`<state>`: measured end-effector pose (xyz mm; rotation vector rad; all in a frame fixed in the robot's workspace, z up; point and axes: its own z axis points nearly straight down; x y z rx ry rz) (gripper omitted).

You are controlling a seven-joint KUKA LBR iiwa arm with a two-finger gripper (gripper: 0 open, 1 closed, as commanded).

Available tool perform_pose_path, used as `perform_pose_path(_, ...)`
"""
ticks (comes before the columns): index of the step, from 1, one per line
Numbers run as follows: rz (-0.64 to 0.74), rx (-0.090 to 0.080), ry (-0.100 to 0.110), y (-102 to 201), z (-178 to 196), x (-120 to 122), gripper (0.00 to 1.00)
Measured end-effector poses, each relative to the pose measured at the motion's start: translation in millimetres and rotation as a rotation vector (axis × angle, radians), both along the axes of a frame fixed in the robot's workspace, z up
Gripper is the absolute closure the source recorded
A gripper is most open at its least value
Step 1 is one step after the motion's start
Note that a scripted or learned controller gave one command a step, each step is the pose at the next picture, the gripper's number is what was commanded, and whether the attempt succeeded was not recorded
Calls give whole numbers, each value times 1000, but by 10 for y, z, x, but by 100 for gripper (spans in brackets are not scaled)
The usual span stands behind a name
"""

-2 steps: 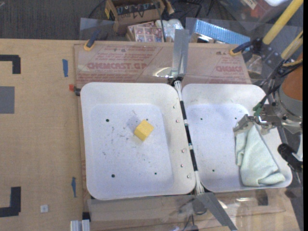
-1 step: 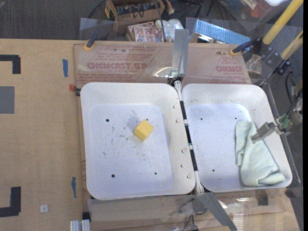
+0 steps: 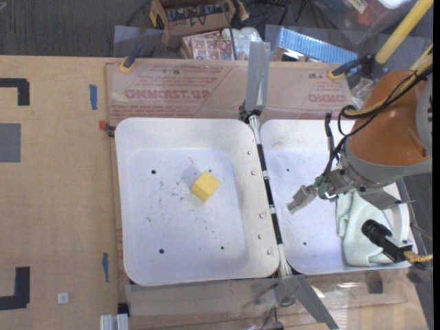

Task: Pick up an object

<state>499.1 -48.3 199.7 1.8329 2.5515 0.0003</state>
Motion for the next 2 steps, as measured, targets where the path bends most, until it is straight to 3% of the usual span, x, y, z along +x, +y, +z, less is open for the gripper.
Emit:
perform_pose_path(1,-8,-2,-4,-650,425,458,0)
perform_pose_path(2,383,-1,-3,-816,764,82,0)
